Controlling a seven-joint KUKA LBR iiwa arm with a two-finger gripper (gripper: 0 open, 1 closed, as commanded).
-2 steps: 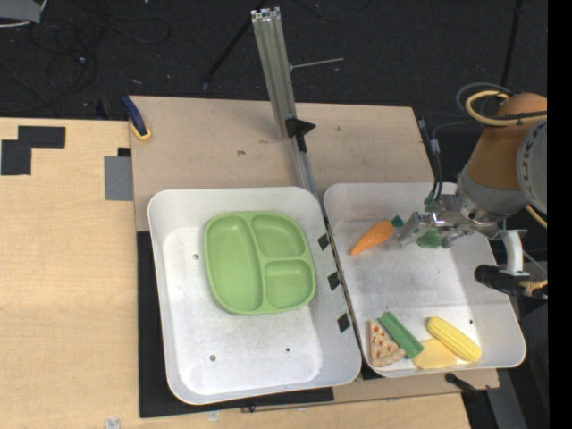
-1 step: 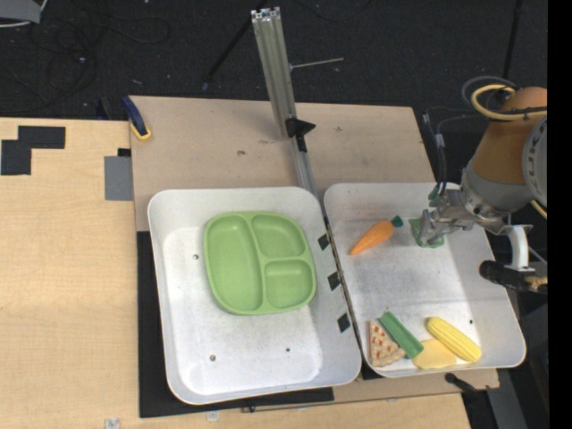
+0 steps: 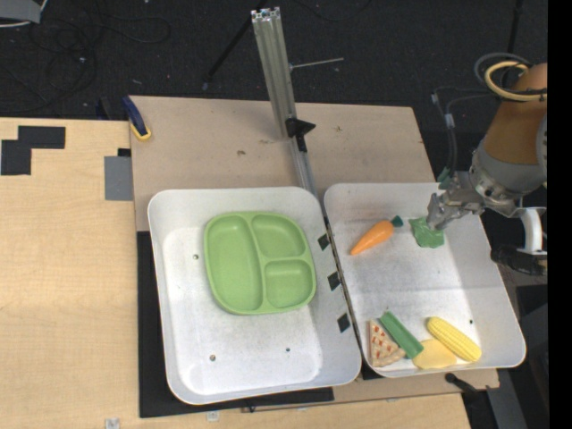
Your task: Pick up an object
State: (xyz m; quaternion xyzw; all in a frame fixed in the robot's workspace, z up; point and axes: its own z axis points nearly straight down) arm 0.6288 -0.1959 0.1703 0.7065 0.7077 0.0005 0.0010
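Right white bin (image 3: 500, 324), gripper (image 3: 437, 218) closed on small green object (image 3: 428, 234), carrot (image 3: 372, 237) just beside

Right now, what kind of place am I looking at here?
Probably a robotics lab test bench: a grey arm's gripper reaches over two white bins, toy food like a carrot and corn fills one, and cables trail across the dark floor.
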